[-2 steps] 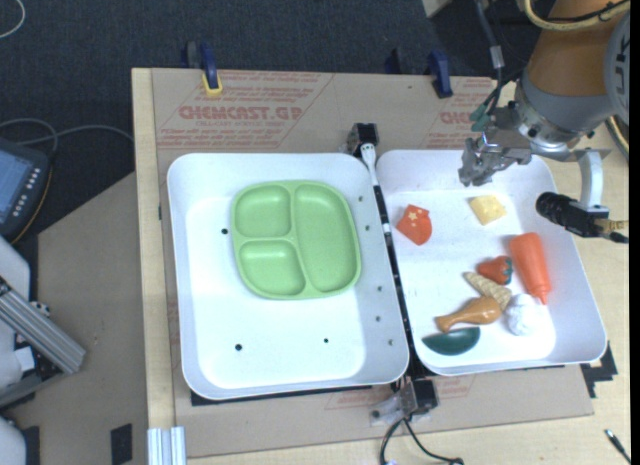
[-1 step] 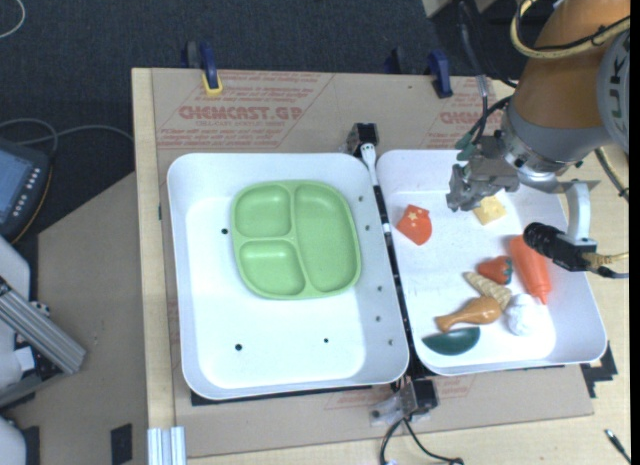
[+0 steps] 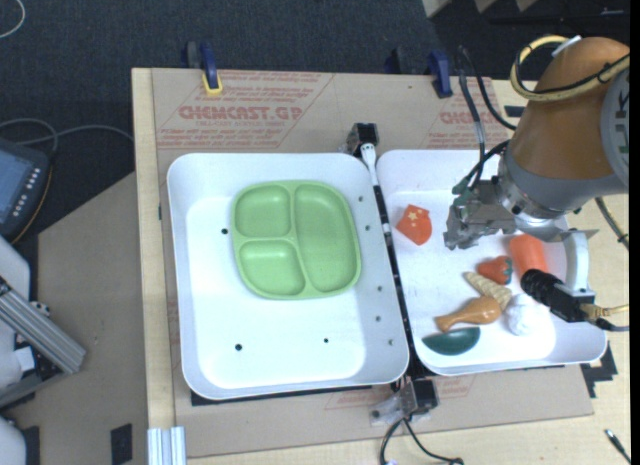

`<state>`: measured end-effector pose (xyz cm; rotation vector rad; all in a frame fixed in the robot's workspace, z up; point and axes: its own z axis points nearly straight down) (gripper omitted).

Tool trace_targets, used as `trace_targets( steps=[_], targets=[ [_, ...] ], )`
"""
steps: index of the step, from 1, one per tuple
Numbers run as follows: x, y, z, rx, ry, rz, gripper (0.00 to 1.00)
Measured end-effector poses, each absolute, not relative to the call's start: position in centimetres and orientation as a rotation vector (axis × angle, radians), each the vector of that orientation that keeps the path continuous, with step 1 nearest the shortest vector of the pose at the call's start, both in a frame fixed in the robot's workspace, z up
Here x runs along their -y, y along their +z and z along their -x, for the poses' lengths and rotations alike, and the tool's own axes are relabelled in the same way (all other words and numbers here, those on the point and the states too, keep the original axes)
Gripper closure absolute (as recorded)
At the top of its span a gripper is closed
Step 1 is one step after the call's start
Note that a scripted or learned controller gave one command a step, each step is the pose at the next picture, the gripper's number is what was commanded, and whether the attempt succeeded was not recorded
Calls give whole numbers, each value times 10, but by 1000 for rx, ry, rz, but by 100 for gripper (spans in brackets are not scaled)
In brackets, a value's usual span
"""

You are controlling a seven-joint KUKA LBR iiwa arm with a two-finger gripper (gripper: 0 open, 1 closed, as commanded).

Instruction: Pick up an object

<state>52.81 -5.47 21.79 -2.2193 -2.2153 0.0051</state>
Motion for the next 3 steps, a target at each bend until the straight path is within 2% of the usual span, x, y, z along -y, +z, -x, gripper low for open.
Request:
trace_targets(
  steps=[1,3],
  targets=[
    [54,235,-537,2224,-3,2222,100],
    [48,233,-536,2222,-2,2222,100]
  ],
)
